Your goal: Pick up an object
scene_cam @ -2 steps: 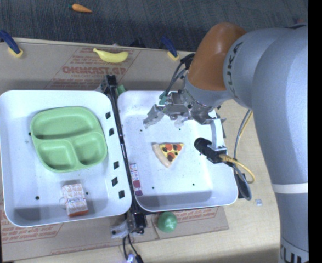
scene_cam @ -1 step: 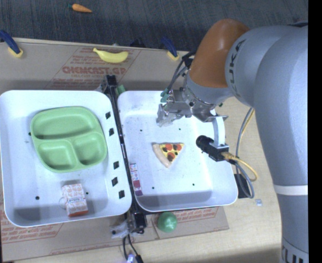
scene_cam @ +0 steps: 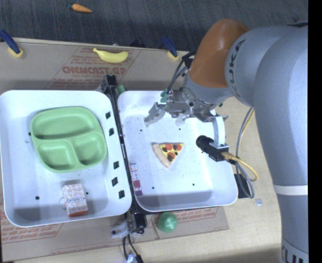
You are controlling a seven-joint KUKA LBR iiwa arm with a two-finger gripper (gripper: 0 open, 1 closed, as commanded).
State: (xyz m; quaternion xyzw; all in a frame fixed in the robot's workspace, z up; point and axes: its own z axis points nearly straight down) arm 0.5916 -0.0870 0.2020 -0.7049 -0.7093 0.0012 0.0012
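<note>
Green ball (scene_cam: 167,221) on bench front; pizza slice (scene_cam: 168,152) in rt bin (scene_cam: 204,196); gripper (scene_cam: 169,115) above, fingers spread, nothing betw.

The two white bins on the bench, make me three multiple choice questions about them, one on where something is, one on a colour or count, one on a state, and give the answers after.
1. Where does the pizza slice lie?
A. in the right bin
B. on the green tray
C. on the cardboard outside the bins

2. What colour is the divided tray in the left bin?
A. red
B. light green
C. blue

3. How does the gripper stand relative to the pizza slice?
A. shut on the slice and lifting it
C. pressing the slice into the tray
B. over the right bin's far part, apart from the slice

Answers:
1. A, the slice rests on the floor of the right bin, near its middle.
2. B, the three-compartment tray is light green.
3. B, bare white floor shows between the gripper and the slice.
</note>
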